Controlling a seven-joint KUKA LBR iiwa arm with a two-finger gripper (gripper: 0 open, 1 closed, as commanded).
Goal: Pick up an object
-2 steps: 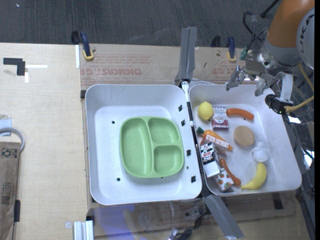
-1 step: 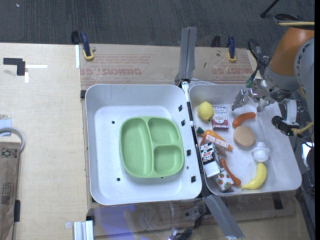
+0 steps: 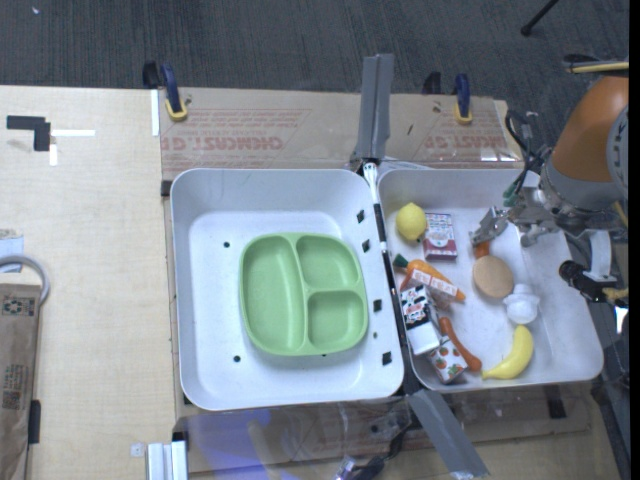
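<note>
We reckon the task's barely begun: claw [image 3: 490, 230] hangs over the right bin [image 3: 570, 368], nothing between its fingers, and we can't tell if it's spread or clenched. Pickables lie in that bin, e.g. lemon [image 3: 411, 221], banana [image 3: 512, 355] and a brown puck [image 3: 493, 278] just below the claw. Left bin [image 3: 200, 268] holds a green tray [image 3: 302, 294]; light wood worktop [image 3: 80, 268], dark floor [image 3: 250, 18] beyond.

Even, bright overhead light is washing my white bins [image 3: 190, 298] nearly shadowless, a bluish glare is pooling below the left bin, and everything is looking slightly soft.
</note>
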